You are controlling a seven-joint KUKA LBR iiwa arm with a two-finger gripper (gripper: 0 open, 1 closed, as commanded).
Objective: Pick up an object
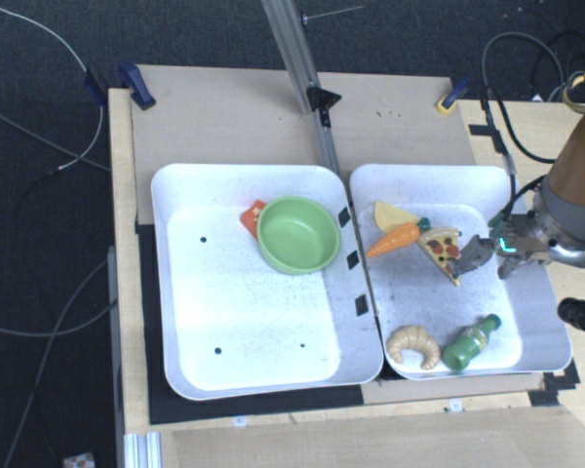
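Observation:
The right bin [526, 305] holds a pizza slice [441, 250], an orange carrot [394, 240], a yellow piece [392, 214], a croissant [416, 345] and a green bottle [468, 344]. My gripper [493, 259] hangs over the right side of this bin, just right of the pizza slice. Its two dark fingers [474, 255] are spread apart and nothing sits between them, so it is open. The left finger is close to the pizza slice's right edge; I cannot tell whether they touch.
The left bin [224, 330] holds a green bowl [297, 234] at its back right, with a small red-orange item [252, 217] half hidden behind it. A metal pole [297, 42] slants down to the seam between the bins. Cables [502, 115] lie at the bench's right.

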